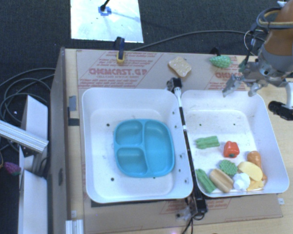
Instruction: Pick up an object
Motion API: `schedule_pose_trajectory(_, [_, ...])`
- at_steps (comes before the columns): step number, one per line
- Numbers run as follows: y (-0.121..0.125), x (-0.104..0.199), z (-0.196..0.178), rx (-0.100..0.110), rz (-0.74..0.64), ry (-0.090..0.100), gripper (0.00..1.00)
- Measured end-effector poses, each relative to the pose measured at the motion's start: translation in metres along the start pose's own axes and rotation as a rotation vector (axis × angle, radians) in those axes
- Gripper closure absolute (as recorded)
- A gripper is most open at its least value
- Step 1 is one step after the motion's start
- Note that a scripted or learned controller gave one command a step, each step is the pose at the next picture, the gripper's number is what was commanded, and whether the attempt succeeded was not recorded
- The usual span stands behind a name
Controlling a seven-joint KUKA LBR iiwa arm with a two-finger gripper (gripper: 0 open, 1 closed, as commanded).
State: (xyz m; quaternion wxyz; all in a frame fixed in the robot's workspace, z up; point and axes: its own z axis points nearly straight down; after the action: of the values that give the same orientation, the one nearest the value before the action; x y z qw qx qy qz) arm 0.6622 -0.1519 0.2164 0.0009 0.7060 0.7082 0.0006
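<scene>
Toy food (229, 172) huddles in the right bin's (276, 130) near corner, a green bean pod (207, 142) lying crosswise just behind it. The arm (283, 28) hangs over the bin's far rim, wrist angled downward, its tool (241, 87) spread open, holding nothing.

the two bins (136, 99) are white. the tray (144, 147) with four parts is light blue. the pepper (231, 149) is red, the bean (207, 142) is green, the carrot (254, 158) is orange. the worktop board (136, 69) is tan with red letters.
</scene>
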Motion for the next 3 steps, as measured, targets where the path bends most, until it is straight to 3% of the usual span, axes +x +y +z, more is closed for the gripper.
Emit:
schedule_pose_trajectory(1, [-0.063, 0.024, 0.065, 0.002, 0.002, 0.0, 0.0])
schedule_pose_trajectory(2, [-0.108, 0.005, 0.125, -0.006, 0.002, -0.001, 0.0])
schedule_pose_trajectory(3, [-0.139, 0.005, 0.132, 0.002, 0.003, 0.001, 0.0])
